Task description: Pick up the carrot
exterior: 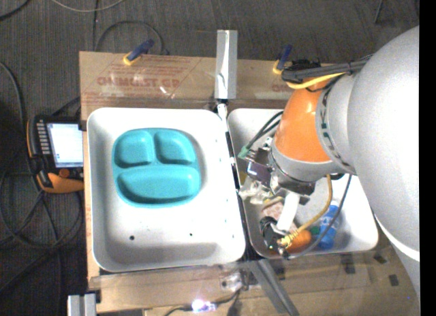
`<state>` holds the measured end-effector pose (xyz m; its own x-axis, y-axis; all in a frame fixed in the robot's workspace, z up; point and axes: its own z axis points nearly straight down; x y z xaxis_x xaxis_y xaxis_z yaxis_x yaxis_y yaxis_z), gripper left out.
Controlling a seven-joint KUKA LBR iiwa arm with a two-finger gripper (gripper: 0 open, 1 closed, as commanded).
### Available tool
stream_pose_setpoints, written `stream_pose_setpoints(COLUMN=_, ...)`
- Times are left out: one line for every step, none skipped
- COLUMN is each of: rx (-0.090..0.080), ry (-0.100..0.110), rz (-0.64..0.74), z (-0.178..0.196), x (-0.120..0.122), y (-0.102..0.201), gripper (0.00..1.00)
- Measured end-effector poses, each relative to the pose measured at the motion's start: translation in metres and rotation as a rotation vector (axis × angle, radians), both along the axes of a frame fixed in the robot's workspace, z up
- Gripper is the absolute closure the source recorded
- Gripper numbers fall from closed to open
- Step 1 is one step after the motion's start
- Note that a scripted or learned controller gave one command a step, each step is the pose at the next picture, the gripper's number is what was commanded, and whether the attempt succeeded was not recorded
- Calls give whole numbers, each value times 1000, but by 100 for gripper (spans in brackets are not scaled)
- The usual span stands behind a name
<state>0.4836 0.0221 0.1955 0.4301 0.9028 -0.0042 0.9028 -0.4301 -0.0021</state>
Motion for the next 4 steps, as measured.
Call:
stream_pose_setpoints(rx=0, ry=0, rz=0, z=0, x=0, y=0, gripper=0)
stream_pose_setpoints(rx=-2, ry=4, rz=1, z=8, x=0, y=0, gripper=100)
stream_pose_setpoints(rx=-2, ry=3, rz=-365, z=-14, x=-2, y=46, gripper=100)
stream_pose_setpoints(rx=-4, ry=-3, rz=-704, z=26, x=0, y=58, gripper=100)
